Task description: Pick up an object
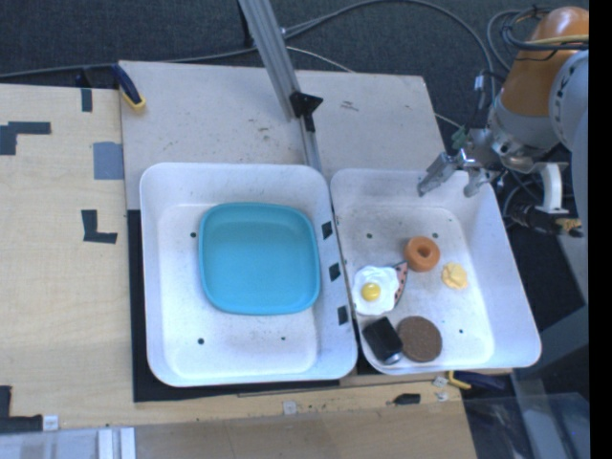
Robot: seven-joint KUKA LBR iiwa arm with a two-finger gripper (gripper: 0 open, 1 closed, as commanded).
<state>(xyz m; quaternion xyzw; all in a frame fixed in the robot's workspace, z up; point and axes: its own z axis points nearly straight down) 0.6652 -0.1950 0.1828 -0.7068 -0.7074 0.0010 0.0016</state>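
The right bin holds several small objects. An orange donut ring lies near its middle, with a small yellow piece to its right. A fried egg toy lies at the bin's left side. Below it sit a black block and a brown round cookie. My gripper hangs over the bin's far right corner, well apart from all the objects. Its two fingers stand spread apart and open, with nothing between them.
The left bin carries a square blue plate. A slanted metal pole rises behind the bins. Cables run across the dark floor at the back. A wooden table surface lies to the left.
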